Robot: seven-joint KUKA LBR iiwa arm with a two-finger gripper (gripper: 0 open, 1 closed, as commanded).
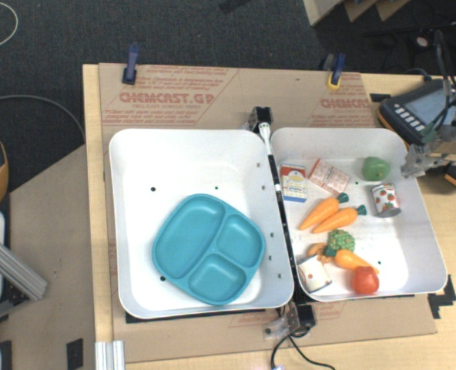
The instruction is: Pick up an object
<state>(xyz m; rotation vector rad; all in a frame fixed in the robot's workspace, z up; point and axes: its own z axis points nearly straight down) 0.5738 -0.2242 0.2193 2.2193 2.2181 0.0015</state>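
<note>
The right bin [420,230] holds several small toy foods. A green round fruit [376,168] lies near its far right corner, with a small printed can [385,200] just in front of it. Two orange carrots [327,215] lie side by side in the middle. In front of them sit a broccoli piece [340,242], a small orange piece [351,260] and a red tomato [365,281]. A white cup-like item [314,273] lies at the front left. A small carton [293,183] and a pale packet [330,177] lie at the back.
The left bin [135,168] holds a teal divided plate [209,247] toward its front. A black strip [273,172] runs along the seam between the bins. A dark handheld unit [413,114] and a grey metal bracket [432,156] sit past the right bin's far corner.
</note>
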